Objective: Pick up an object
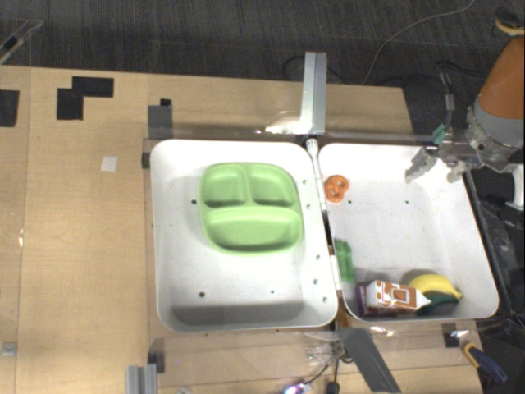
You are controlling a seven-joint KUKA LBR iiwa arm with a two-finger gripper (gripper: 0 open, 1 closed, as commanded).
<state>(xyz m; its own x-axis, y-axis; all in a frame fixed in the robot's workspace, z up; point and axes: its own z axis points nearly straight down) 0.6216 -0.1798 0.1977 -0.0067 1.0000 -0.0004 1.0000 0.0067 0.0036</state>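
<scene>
My gripper (pixel 435 167) hangs over the far right part of the right bin (pixel 410 220), its two fingers spread apart with nothing between them. A small orange round object (pixel 335 188) lies near the bin's far left wall. A green object (pixel 344 261) rests along the left wall. At the near edge a brown and white carton (pixel 392 298) lies next to a yellow banana (pixel 435 286) and a dark green object (pixel 443 304).
The left bin (pixel 176 220) holds a green divided plate (pixel 249 206). A metal post (pixel 315 93) rises behind the divider between the bins. The arm's orange band (pixel 502 89) is at the right edge.
</scene>
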